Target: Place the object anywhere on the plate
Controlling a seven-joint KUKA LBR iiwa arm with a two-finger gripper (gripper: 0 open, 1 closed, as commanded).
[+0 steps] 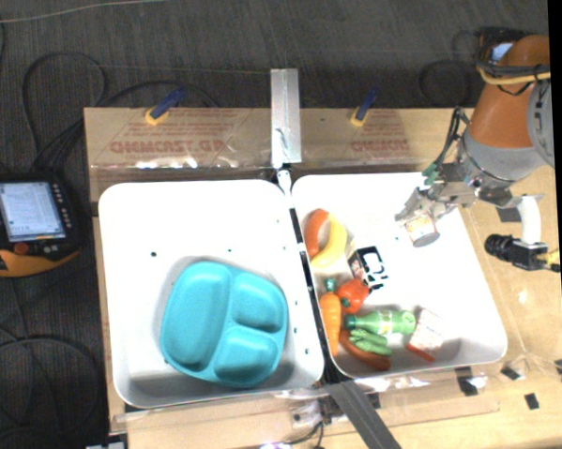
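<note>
A turquoise plate (225, 323) with three compartments lies in the left bin (140, 226), toward its front. The right bin (473, 293) holds toy foods along its left side and front: a yellow and orange piece (324, 235), a black and white item (369, 265), a red piece (353, 295), a carrot (331, 319) and a green vegetable (380, 326). My gripper (422, 223) hangs over the right bin's back right part, well right of the yellow piece and above the bin floor.
A white and red packet (426, 333) lies at the right bin's front. The arm's orange band (504, 94) stands over the bench at the right. A pendant (27, 218) rests on the floor at the left. Bare bin floor lies under the gripper.
</note>
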